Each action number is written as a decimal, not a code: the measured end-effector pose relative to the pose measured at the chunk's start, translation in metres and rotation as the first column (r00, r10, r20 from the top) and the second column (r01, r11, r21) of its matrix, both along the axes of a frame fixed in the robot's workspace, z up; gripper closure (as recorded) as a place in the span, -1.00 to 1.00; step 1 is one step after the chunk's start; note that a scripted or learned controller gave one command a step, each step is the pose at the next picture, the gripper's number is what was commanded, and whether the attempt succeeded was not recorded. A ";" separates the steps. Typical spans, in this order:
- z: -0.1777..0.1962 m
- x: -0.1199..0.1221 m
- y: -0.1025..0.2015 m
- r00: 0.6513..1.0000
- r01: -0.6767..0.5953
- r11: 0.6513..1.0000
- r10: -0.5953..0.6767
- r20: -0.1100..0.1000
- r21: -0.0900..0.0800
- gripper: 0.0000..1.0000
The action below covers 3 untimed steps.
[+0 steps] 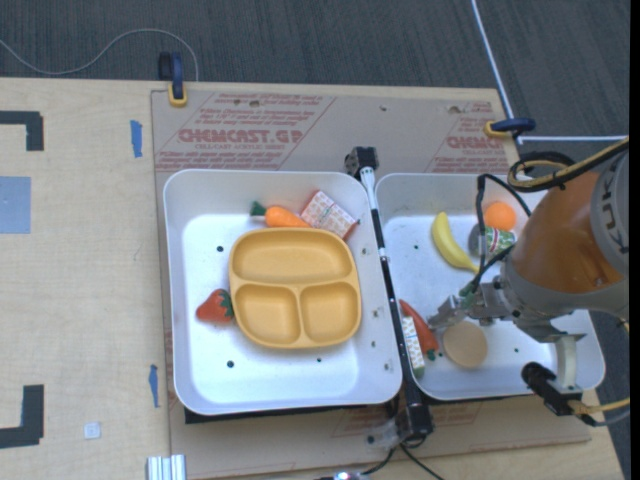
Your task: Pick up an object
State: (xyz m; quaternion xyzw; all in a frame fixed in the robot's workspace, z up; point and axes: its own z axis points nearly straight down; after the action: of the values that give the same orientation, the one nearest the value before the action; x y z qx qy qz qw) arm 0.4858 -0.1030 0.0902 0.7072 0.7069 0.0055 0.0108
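The gripper (452,313) hangs low in the right bin (420,223), at 10 o'clock from the round disc (465,347); I cannot tell its state.

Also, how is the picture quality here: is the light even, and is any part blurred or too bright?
Camera view: the light is soft and even; the yellow plate and banana look sharp with faint shadows. The white bins are bright but keep detail. The gripper looks a little soft, dark against the arm.
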 end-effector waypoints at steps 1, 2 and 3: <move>0.011 0.001 -0.004 1.000 0.004 1.000 -0.004 0.007 -0.010 1.00; 0.011 0.001 -0.004 1.000 0.004 1.000 -0.004 0.007 -0.010 -1.00; 0.021 0.002 -0.004 1.000 0.004 1.000 -0.004 0.010 -0.011 1.00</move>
State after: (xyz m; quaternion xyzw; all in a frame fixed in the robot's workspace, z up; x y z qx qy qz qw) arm 0.4882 -0.1072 0.1116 0.7086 0.7054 0.0053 0.0182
